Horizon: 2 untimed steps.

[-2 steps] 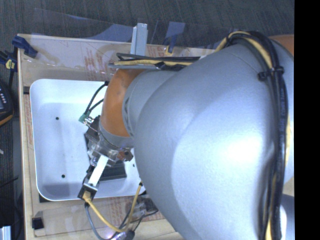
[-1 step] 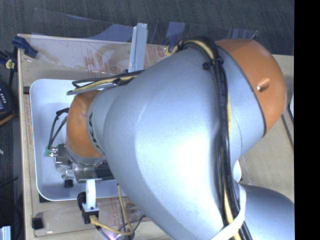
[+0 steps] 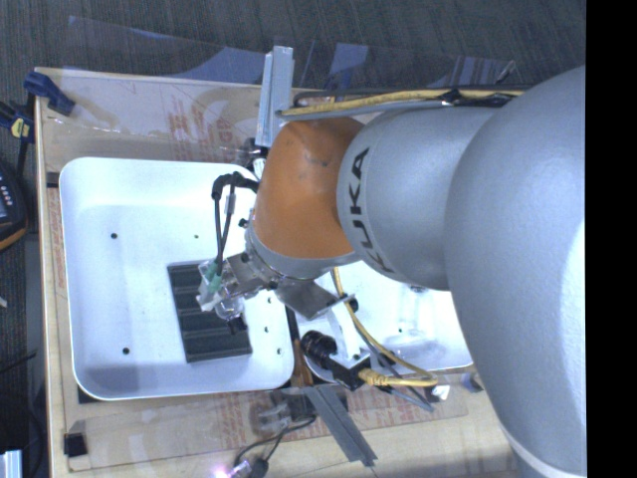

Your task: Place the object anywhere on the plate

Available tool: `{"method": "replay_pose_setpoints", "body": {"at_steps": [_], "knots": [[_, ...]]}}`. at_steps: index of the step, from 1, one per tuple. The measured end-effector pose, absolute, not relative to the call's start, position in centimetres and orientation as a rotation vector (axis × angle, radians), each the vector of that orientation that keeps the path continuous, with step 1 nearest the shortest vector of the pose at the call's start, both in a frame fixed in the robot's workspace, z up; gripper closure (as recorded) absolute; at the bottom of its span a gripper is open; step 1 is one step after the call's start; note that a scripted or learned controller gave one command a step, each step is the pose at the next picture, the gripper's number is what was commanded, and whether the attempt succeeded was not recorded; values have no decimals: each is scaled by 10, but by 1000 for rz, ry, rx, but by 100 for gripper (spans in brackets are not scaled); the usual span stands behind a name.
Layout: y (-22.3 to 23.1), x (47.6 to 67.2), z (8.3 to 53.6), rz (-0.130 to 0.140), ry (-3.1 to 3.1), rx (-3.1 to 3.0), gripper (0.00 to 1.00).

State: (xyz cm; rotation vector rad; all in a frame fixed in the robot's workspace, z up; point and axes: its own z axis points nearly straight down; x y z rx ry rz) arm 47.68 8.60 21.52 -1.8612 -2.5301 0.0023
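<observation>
A dark, ribbed rectangular plate lies flat in the left white bin, near its front right corner. My gripper hangs low over the plate's upper right part, at the end of the orange-banded wrist. A small pale green and white object sits right at the gripper's tip, over the plate's top edge. I cannot tell whether it is gripped or resting on the plate. The arm hides the plate's right edge.
The arm's bulk covers most of the right bin. A black cable loops from the wrist over the left bin. Metal fittings and cables lie at the bench's front edge. The bin's left half is bare white floor.
</observation>
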Motion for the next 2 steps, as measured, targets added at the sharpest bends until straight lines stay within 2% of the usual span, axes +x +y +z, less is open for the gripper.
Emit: {"method": "replay_pose_setpoints", "body": {"at_steps": [1, 2], "knots": [[190, 527, 213, 7, -2204, -2235, 100], [140, 474, 123, 11, -2309, -2124, 100]]}}
